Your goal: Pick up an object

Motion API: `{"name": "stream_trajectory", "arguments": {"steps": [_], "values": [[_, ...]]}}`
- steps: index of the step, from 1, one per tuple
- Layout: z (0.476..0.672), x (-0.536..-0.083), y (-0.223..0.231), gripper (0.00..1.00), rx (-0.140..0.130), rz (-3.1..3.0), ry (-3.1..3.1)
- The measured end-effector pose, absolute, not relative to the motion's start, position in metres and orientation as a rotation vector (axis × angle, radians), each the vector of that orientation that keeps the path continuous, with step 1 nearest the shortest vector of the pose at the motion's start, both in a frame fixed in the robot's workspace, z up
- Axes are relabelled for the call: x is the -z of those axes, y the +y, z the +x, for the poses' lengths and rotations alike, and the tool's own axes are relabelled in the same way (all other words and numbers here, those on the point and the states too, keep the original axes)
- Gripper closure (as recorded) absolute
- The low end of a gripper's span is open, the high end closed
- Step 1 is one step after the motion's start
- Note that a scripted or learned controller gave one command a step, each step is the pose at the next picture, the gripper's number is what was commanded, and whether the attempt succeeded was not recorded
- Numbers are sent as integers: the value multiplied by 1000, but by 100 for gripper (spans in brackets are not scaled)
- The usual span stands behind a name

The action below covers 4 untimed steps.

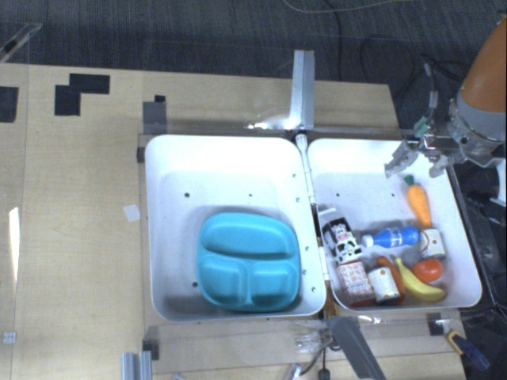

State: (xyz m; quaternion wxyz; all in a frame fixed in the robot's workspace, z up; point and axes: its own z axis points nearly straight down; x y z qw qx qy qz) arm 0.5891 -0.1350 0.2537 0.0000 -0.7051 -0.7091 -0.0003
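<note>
I pick the carrot (419,203) as my target: it lies in the right bin (348,172), apart from the cluttered bottle (390,238) and banana (417,282) below it. I want the gripper (417,158), hanging just above the carrot's green top, to straddle its narrow width. Its fingers look spread and hold nothing. The arm (485,101) leans in over the bin's far right corner.

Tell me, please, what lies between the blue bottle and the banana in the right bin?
In the camera view, a red tomato-like item sits between the blue bottle and the banana, alongside a small red-labelled container.
</note>
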Motion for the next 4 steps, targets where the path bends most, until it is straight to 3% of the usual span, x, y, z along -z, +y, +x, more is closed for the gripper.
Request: {"name": "stream_trajectory", "arguments": {"steps": [1,2,3,4], "values": [[583,-166,-199,0,2,-2287,-2158],[576,-96,-200,0,8,-2479,-1935],[577,-107,-199,100,13,-2480,-1939],[595,-202,-120,100,7,-2502,-1907]]}}
